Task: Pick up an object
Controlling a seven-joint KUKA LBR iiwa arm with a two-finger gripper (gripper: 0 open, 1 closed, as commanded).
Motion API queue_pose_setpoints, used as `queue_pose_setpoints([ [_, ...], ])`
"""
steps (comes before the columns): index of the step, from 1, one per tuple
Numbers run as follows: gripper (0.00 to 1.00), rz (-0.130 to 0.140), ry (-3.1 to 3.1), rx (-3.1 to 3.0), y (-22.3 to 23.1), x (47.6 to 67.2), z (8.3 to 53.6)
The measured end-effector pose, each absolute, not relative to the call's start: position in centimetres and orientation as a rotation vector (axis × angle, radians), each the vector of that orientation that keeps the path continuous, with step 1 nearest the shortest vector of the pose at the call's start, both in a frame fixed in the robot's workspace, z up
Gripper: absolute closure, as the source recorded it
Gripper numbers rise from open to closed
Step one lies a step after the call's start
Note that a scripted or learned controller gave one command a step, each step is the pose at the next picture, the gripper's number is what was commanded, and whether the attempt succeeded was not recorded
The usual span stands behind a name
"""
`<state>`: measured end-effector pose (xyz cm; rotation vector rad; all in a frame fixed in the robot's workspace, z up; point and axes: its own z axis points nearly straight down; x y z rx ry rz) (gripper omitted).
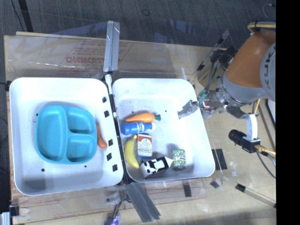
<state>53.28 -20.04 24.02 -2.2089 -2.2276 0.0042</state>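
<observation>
Plywood tabletop [56,55] bears two white bins; over the right bin [197,149] hang the jaws [188,109], state untellable, near a carrot [139,118]

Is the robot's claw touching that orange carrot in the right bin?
Apart. The camera view shows the gripper near the right bin's far right side, with bare white bin floor between it and the carrot.
</observation>
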Motion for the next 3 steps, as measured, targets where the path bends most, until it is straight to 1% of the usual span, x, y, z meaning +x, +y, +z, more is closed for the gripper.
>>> queue_pose_setpoints([
  [1,0.00,0.002,-2.413,-2.008,-14.8,57.5,9.1],
  [2,0.00,0.000,-2.653,-1.684,-10.5,59.6,9.3],
  [3,1.00,0.001,-2.657,-1.679,-10.5,59.6,10.3],
])
